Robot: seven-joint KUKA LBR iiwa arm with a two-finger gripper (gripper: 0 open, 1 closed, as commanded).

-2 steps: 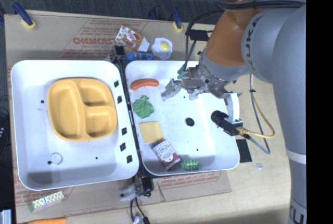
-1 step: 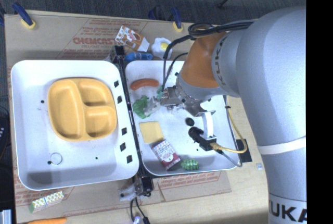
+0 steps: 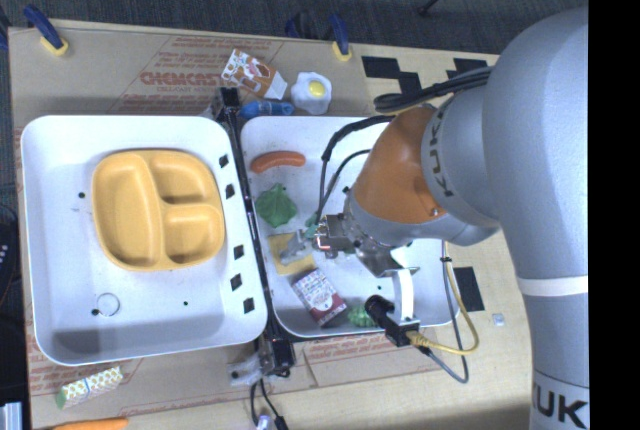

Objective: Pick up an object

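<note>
My gripper [image 3: 316,240] hangs low in the right bin [image 3: 432,310], on its left side, right over a flat yellow piece [image 3: 291,264]. An orange-red sausage [image 3: 277,160] lies at the bin's far left. Between the two sits a green leafy item [image 3: 276,207]. A dark red packet [image 3: 318,294] rests near the front wall, beside a small green thing [image 3: 358,318]. The arm's orange band and grey body cover the bin's right half.
The left bin [image 3: 50,218] holds a yellow divided tray [image 3: 158,208]. Behind the bins on the cardboard lie a small carton [image 3: 245,71], a blue item [image 3: 265,108] and a yellow-white toy egg [image 3: 312,92]. A wrapped packet [image 3: 90,385] lies at the front left.
</note>
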